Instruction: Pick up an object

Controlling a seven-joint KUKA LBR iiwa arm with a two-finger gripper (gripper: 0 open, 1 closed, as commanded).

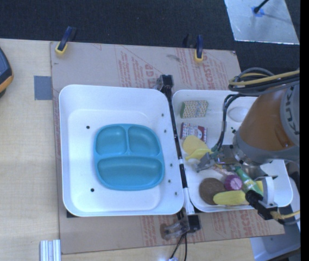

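Two shallow white bins sit side by side on a bench. The left bin, at the frame's centre, holds one blue divided plate. The right bin holds several small things: one speckled sponge, one red-and-white packet, one yellow piece, one brown disc, one purple piece and one long yellow piece. The grey and orange arm reaches in from the right. Its hand hangs low over the right bin, beside the yellow piece; I cannot tell how it is set.
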